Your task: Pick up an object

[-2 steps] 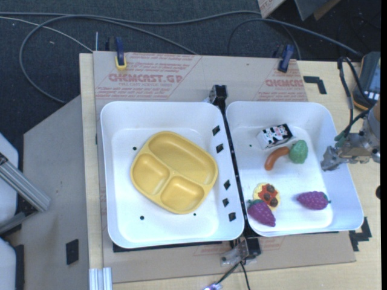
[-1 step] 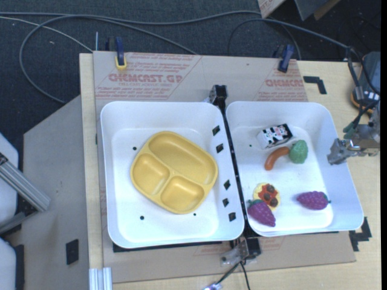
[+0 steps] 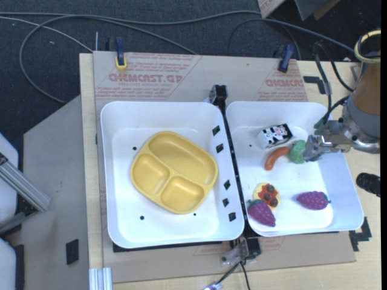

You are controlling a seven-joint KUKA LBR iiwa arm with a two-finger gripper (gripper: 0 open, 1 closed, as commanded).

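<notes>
We've got the right bin (image 3: 338,180) under the claw (image 3: 314,148), with the left bin (image 3: 115,162) and its yellow divided plate (image 3: 174,171) way off to the claw's left. The claw sits right against the green end of the toy carrot (image 3: 285,154); can't tell how wide it is or whether it actually has anything. Our read: we want the green top square between the tips before closing, then lift straight up. The black-and-white cow toy (image 3: 275,135) sits just up-left of the claw, so we avoid bumping it. Purple grapes (image 3: 312,200) sit below, clear.

Bright, even light; slightly soft focus.
</notes>
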